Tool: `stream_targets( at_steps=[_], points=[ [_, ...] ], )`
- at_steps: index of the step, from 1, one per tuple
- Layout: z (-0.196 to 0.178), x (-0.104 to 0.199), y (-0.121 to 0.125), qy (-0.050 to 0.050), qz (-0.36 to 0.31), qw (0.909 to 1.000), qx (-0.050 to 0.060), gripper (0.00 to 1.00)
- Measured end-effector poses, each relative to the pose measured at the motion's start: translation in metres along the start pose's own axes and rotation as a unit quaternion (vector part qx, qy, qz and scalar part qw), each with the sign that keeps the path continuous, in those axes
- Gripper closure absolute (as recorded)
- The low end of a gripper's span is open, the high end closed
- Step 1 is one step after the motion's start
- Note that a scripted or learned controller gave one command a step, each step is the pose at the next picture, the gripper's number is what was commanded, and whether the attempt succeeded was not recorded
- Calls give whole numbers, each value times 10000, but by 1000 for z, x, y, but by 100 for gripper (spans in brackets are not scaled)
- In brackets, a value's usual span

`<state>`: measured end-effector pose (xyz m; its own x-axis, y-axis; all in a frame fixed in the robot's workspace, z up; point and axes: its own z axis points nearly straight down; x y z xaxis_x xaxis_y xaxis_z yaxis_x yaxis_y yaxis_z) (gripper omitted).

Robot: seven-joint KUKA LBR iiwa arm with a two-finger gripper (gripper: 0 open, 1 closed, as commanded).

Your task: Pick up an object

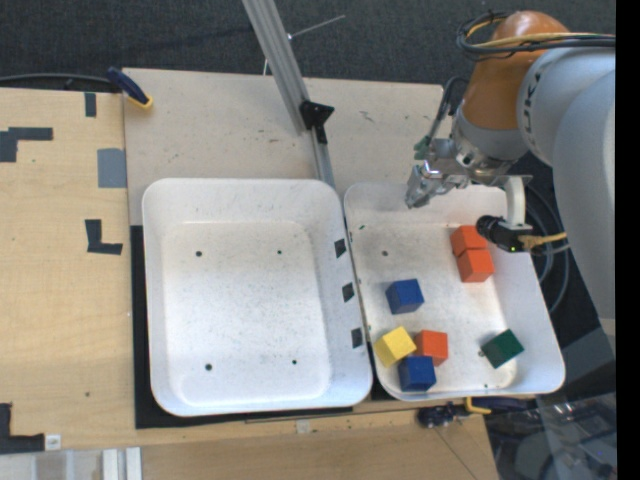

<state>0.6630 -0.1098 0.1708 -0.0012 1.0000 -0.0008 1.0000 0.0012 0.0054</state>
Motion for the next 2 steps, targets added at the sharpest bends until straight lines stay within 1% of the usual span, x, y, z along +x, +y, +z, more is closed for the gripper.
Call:
stream_targets(
  at_steps=[1, 2],
  points=[
    [-61, -7, 2, -3, -1, 10000, -5, 100],
    [-87, -6, 3, 4, -3, 10000, 15, 100]
  ],
)
